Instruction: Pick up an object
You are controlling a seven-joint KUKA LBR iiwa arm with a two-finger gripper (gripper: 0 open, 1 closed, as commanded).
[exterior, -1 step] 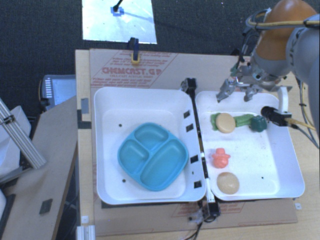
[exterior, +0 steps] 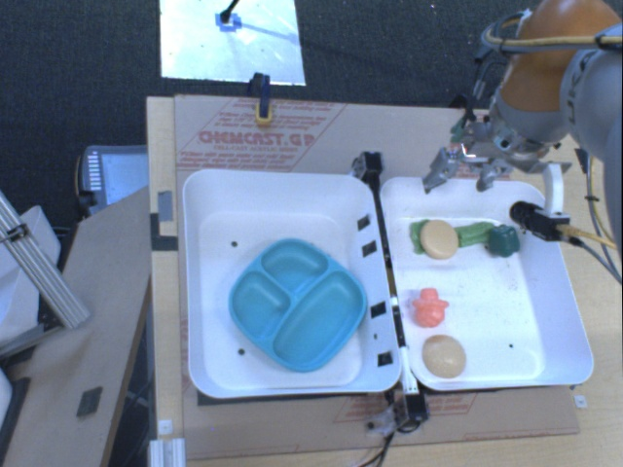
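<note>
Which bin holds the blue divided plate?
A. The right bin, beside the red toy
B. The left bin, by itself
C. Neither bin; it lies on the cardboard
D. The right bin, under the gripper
B: the blue divided plate lies alone in the left bin, while the red toy, two tan round pieces and a green piece lie in the right bin.

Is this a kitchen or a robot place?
Probably a robot test lab, not a kitchen. A grey and orange arm hangs its gripper over two white bins. One holds a blue divided plate, the other toy food like a green vegetable.
</note>
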